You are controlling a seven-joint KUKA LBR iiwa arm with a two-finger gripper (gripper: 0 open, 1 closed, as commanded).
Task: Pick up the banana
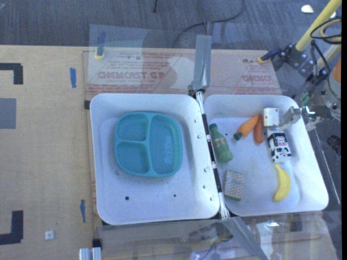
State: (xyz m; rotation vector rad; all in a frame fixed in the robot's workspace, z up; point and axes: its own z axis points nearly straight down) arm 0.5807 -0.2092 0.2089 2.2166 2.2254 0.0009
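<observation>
Nearest the camera lies the banana [281, 183], in the right bin [320, 194], well below the gripper [293, 115], which hangs over the far right side; its jaws' state I cannot tell. Probably light, soft and curved, it suits a grasp across its middle. Bin wall is close beside it.

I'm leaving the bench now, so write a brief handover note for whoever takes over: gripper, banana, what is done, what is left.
Gripper: at the right bin's far right edge, nothing seen between its fingers; whether it is open or shut cannot be told.
Banana: lying in the right bin's near right corner, just below the black-and-white carton, apart from the gripper.
Done: nothing; the banana is not lifted.
Left: get the gripper over the banana, grasp it, lift it.
</observation>
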